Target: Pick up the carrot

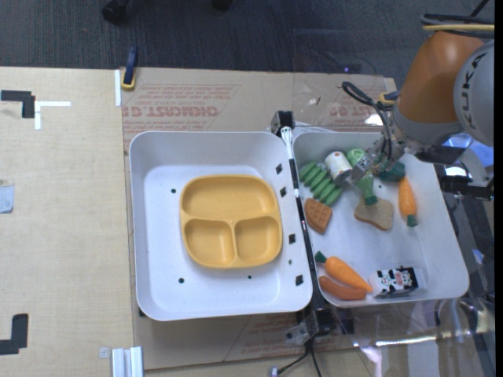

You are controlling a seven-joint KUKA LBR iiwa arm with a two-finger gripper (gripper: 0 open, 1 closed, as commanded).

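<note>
The hand (369,167) sits low over the far end of the right bin (440,285), among a cluster of toys: a white cylinder (338,163) and green ridged pieces (321,183) on its left. Whether it is released or clenched I cannot tell, and nothing is plainly held in it. There are two carrots. The closer one, the small carrot (406,200), lies just beside the hand on its right, toward the bin's right wall, long axis running roughly near-to-far. The large carrot (346,272) lies well apart at the near end, slanting, touching a reddish piece (342,290). A tan slice (375,214) lies between the hand and that end. The small carrot looks the shorter reach: a slight sideways shift.
</note>
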